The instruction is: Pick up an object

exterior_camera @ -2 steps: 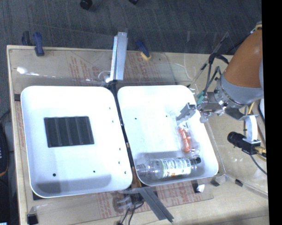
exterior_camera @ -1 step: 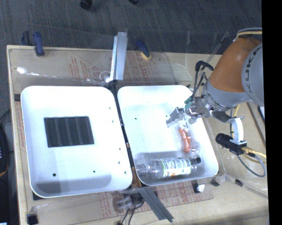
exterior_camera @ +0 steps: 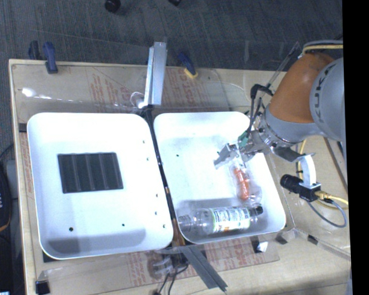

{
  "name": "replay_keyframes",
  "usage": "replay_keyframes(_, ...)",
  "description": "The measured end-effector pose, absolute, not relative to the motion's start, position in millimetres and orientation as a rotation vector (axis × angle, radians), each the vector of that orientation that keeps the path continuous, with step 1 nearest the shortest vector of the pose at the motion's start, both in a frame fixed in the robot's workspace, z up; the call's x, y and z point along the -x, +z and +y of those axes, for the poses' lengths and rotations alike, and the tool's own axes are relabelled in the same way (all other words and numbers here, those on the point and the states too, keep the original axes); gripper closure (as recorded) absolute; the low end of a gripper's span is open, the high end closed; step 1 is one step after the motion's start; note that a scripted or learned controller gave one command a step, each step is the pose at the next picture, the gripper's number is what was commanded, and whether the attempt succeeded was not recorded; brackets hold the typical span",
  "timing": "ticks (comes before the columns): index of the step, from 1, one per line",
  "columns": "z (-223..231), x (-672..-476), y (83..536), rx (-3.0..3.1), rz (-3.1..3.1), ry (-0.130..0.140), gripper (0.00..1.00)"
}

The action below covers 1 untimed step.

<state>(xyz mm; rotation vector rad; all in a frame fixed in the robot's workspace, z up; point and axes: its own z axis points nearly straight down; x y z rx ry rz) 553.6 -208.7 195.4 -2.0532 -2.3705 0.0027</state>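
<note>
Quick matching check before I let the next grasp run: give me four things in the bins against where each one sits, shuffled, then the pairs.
Things:
1. clear plastic bottle
2. orange item in clear wrap
3. dark ridged panel
4. gripper

Places:
A. middle of the left bin
B. lying along the right bin's near wall
C. above the right bin, near its right side
D. right bin, between gripper and bottle

Pairs: 1-B, 2-D, 3-A, 4-C

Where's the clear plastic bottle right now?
The clear plastic bottle lies on its side along the near wall of the right bin, just below the orange packet.
</note>
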Motion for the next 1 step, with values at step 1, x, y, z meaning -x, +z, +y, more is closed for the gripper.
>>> replay_keyframes(1, -209.3, -555.6, 203.5, 2.027, -2.398, 0.002, 0.0)
